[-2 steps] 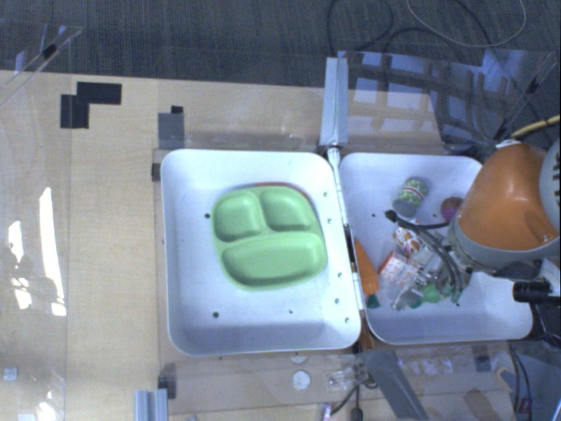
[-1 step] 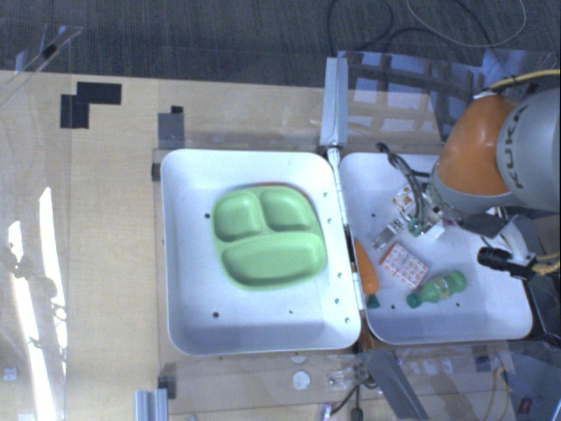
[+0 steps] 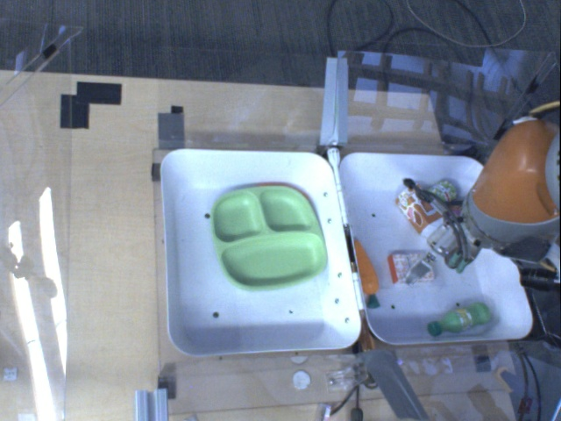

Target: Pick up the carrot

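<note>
The carrot (image 3: 366, 271) is a small orange stick with a green end, lying along the left wall of the right bin (image 3: 500, 274). My gripper (image 3: 450, 251) hangs over the middle of that bin, well to the right of the carrot and apart from it. It is just right of a crumpled red and silver packet (image 3: 408, 267). The grey arm with its orange band (image 3: 519, 182) covers the bin's right side.
A green bottle (image 3: 459, 319) lies near the right bin's front wall. A colourful snack packet (image 3: 422, 203) sits at the back of that bin. The left bin (image 3: 188, 261) holds a green divided plate (image 3: 267, 236).
</note>
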Robot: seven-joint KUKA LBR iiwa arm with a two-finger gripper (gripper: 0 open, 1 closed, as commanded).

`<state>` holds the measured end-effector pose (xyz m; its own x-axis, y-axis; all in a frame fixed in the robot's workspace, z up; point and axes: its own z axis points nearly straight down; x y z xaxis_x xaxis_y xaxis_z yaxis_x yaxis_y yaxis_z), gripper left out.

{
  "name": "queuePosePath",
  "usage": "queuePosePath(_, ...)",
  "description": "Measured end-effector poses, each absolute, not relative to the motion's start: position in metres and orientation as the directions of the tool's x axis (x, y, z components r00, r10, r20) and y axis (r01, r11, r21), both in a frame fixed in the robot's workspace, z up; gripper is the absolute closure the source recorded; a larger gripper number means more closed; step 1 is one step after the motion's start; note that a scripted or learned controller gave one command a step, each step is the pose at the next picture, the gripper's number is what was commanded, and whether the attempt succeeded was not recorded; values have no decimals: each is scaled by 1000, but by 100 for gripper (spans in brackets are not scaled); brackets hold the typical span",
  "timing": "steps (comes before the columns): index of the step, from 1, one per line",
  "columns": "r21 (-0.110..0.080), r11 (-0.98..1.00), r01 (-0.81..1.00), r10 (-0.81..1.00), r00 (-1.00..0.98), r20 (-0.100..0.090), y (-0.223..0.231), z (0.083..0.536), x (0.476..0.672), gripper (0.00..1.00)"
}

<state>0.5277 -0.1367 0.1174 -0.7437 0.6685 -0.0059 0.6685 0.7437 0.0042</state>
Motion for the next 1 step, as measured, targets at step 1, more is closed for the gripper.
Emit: queuePosePath(1, 10, 911, 413, 413, -910, -44, -149, 99, 501, 0)
